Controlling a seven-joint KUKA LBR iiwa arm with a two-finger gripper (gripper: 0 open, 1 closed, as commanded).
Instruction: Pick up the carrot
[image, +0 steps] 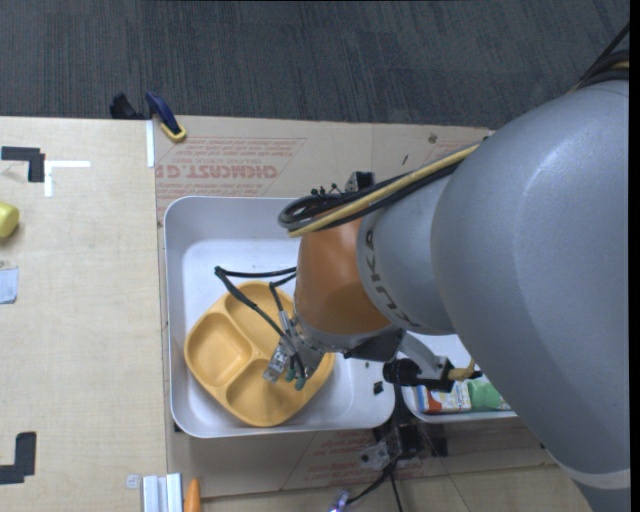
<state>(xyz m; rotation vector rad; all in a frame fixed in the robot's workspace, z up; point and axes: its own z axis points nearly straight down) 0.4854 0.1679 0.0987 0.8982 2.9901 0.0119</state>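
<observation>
Along the far edge runs a dark grey floor (300, 50) with a fine ribbed weave, evenly lit and without strong shadow. Nearer lies a pale wooden benchtop (80, 330), its grain faint, taking up the left side. On it sit black corner marks (24, 160) at the far left and another at the near left, plus strips of white tape (70, 165). A sheet of brown cardboard (235, 165) with red printing — the letters read upside down — covers the bench to the right. A blue-and-yellow clamp (165, 117) grips the cardboard's far left corner.
</observation>
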